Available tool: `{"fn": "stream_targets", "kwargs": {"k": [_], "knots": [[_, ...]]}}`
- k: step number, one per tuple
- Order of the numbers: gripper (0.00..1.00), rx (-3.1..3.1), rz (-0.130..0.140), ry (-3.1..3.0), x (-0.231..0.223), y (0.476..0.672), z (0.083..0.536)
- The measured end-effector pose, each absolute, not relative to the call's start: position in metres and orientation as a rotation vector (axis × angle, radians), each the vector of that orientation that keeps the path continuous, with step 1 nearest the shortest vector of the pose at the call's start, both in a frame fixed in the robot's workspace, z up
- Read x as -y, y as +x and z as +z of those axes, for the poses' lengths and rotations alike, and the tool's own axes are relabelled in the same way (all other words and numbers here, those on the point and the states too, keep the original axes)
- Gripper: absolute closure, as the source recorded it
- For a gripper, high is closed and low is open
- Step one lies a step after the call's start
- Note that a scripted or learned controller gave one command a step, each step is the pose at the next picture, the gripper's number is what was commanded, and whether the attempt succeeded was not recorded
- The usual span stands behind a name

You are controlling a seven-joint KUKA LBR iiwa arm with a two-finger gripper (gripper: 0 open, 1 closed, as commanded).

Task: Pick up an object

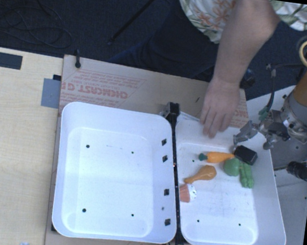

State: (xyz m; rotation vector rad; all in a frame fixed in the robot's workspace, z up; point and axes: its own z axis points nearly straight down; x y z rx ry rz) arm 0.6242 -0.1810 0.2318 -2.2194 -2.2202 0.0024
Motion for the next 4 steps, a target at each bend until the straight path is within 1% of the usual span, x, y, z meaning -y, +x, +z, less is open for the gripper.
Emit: {"fn": "stream_targets", "kwargs": {"k": [1, 2, 4], "knots": [[0.00, 2.217, 0.007, -2.215, 0.164, 0.618, 0.133], [0.00, 2.227, 0.000, -2.217, 0.173, 0.645, 0.164], [0.00, 2.225, 0.002, -2.216, 0.173, 0.644, 0.163]]}}
